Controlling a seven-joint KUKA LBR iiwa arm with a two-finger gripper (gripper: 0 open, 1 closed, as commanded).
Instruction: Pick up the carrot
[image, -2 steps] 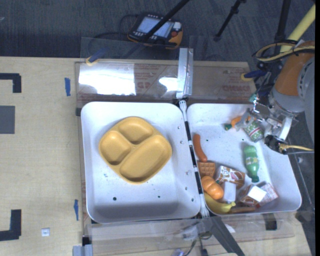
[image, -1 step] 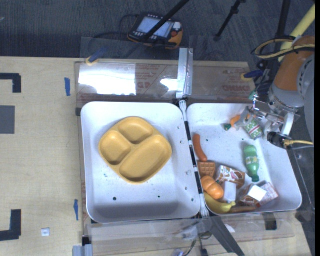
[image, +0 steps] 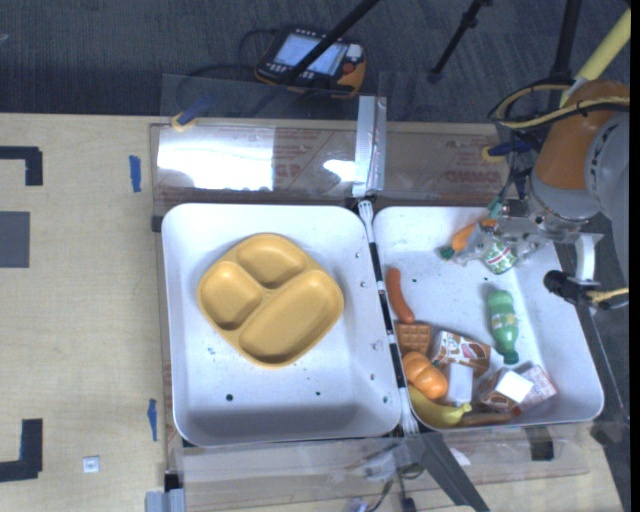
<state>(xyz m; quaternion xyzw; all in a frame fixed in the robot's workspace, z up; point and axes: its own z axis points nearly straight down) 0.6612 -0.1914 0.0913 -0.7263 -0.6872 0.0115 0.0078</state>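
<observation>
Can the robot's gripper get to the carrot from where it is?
Probably yes. The gripper sits at the far end of the right bin, right beside the carrot, which lies in the open there. Only a small green-and-white packet crowds close.

The arm is made of rounded grey segments, with a broad orange band wrapped around the link above the wrist. A yellow cable loops off the far side of the orange band, and a thinner black cable runs beside it. Below the band sits a pale silver wrist flange. The gripper is a small, boxy assembly of light metal and dark parts. A white bracket with a black knob-like fitting sticks out on the near side.
</observation>
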